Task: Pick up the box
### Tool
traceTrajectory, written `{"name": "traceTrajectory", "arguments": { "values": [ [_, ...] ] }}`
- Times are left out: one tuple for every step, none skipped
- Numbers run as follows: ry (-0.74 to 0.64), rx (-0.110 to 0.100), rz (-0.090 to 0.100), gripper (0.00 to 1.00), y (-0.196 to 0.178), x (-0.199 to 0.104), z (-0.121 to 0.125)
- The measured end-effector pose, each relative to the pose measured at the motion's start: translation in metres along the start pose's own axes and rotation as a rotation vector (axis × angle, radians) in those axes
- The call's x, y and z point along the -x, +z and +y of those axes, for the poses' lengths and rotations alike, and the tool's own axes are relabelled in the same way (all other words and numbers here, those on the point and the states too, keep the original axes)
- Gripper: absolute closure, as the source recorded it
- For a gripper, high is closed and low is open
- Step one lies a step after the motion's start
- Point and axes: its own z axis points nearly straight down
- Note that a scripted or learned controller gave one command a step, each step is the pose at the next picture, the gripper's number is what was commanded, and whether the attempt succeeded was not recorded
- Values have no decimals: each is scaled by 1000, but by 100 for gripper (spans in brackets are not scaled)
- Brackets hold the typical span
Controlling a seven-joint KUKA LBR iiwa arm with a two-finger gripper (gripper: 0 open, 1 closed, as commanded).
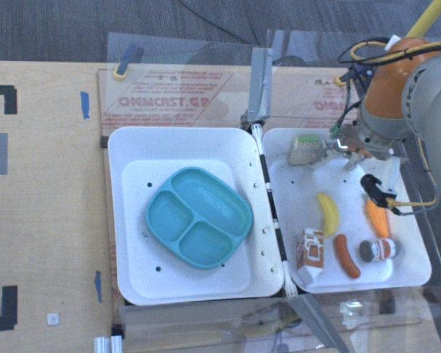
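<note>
The claw [336, 144], its state unclear, is hovering near 12 o'clock; reaching the box [312, 254] at 7 o'clock comes next.

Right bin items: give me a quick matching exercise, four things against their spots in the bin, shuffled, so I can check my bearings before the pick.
Things:
1. box
2. banana
3. carrot
4. sponge

Places in the right bin:
A. far left corner, beside the pincer
B. near left corner, against the bin wall
C. right side, just above the small can
D. middle, above the sausage

Pairs: 1-B, 2-D, 3-C, 4-A.
</note>
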Motion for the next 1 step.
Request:
{"name": "traceTrajectory", "arguments": {
  "values": [
    [48, 1, 12, 0, 0, 38, 7]
  ]
}}
